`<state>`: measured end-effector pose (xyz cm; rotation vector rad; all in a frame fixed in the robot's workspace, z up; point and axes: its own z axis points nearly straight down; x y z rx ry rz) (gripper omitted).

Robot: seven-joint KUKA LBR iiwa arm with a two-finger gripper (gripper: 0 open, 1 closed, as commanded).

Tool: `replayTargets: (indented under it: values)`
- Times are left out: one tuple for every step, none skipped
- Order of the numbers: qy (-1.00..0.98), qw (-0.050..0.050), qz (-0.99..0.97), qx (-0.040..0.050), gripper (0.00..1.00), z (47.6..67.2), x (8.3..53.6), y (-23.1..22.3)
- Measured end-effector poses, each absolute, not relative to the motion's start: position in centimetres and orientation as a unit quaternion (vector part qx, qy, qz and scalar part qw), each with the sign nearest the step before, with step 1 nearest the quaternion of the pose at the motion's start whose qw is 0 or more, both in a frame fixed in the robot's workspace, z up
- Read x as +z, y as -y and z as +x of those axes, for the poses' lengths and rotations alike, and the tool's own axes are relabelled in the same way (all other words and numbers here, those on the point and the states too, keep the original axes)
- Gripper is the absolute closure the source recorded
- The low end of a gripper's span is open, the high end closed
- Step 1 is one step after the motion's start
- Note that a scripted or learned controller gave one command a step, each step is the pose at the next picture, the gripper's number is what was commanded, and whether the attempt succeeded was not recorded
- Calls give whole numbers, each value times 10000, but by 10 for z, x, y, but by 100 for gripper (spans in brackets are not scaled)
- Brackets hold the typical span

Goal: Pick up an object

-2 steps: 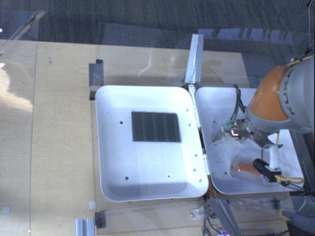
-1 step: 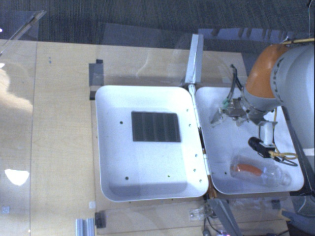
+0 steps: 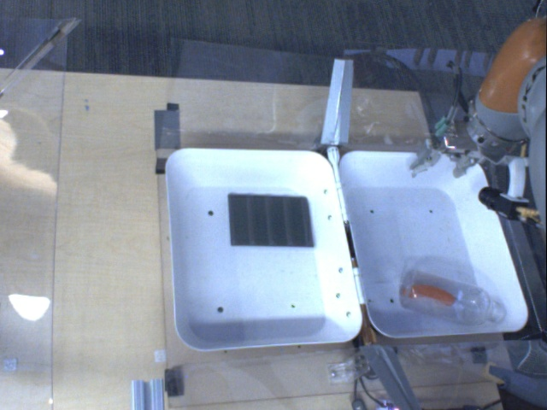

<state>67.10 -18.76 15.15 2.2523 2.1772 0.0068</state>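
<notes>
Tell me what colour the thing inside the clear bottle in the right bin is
Orange-red, inside the clear bottle lying in the right bin; the camera view shows it.

- Two shallow white plastic bins: the left bin and the right bin, side by side on the bench.
- One dark ribbed rectangular panel, in the left bin.
- One clear plastic bottle with an orange piece inside, by the right bin's near edge.

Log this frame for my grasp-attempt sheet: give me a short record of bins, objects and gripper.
left bin: holds a dark ribbed rectangular pad
right bin: holds a clear bottle with something orange inside, lying on its side near the front right corner
gripper: above the right bin's far edge, apart from the bottle, holding nothing visible
</notes>
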Motion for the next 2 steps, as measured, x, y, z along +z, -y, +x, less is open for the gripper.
replayTargets:
  values:
    - [-6752,27,7376,13,0,597,178,197]
    - [-6956,26,7184,10,0,626,132,199]
